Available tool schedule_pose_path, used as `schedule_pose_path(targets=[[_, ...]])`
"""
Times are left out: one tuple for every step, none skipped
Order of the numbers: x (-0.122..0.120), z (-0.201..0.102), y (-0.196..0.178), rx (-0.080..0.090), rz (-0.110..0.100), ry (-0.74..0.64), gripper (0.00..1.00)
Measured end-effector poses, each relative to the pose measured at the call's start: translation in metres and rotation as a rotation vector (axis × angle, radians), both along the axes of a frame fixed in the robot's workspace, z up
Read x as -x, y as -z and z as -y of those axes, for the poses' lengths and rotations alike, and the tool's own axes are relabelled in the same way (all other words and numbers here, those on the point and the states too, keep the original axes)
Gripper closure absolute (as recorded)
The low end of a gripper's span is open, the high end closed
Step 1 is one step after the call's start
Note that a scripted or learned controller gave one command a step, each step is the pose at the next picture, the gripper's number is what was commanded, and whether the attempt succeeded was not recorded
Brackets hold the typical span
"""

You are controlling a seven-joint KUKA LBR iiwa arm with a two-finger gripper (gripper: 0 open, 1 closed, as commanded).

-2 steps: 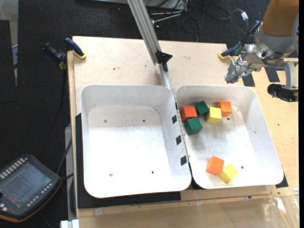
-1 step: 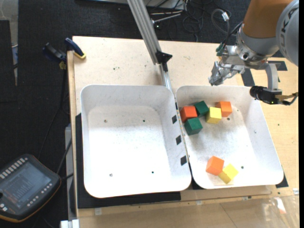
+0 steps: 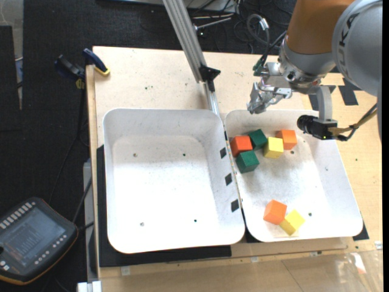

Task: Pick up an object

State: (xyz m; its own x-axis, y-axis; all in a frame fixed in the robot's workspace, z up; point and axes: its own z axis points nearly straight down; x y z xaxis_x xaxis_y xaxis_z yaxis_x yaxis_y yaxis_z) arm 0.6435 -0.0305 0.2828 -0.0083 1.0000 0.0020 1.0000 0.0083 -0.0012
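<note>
The right bin (image 3: 338, 181) holds several small blocks. At its far end a red-orange block (image 3: 242, 143), two green blocks (image 3: 258, 138) (image 3: 247, 161), a yellow block (image 3: 274, 146) and an orange block (image 3: 289, 139) lie close together. Near the front edge sit another orange block (image 3: 275, 212) and a yellow block (image 3: 292, 222), touching. My gripper (image 3: 260, 102) hangs above the bin's far rim, just beyond the cluster and well above it. Nothing shows in its grasp.
The left bin (image 3: 164, 181) lies beside the right one, their rims meeting in the middle. A slanted metal rail (image 3: 185, 32) runs down to the bins' junction. A blue-and-yellow clamp (image 3: 91, 62) grips the bench's far left corner. A teach pendant (image 3: 30, 239) lies off the bench at lower left.
</note>
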Motion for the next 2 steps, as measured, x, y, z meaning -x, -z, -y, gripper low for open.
schedule_pose_path(targets=[[0.012,-0.046,0.022,0.001,-0.002,0.001,1.0],[0.027,-0.088,0.032,0.001,-0.002,0.001,1.0]])
